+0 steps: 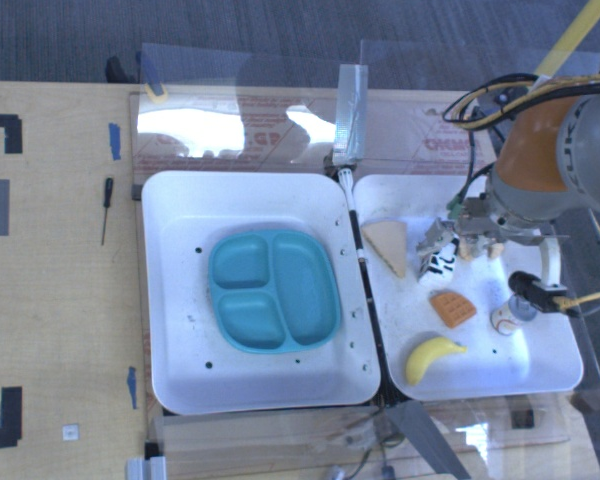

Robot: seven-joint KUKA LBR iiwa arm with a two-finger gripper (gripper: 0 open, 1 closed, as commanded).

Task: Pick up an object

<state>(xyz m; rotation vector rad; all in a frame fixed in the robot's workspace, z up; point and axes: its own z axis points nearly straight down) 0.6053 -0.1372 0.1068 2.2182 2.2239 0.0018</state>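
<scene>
Over the right bin (555,368) the grey arm (565,158) with its orange band reaches in from the right, and the gripper (448,251) hangs low near the bin's middle; whether it is spread or pressed together I cannot tell, since the tips merge with a small black-and-white object (440,262) just below them; whether that object is pinched or merely touched is unclear. Beside it to the left lies a tan wedge (388,245) close to the wall between the bins; below it sits an orange waffle-like piece (452,308); nearer the front edge lies a yellow banana (430,357); a small round object (504,319) rests to the right of the orange piece. Apart from all this, the left bin (170,268) holds a blue divided plate (274,289), lying flat near its centre.
</scene>
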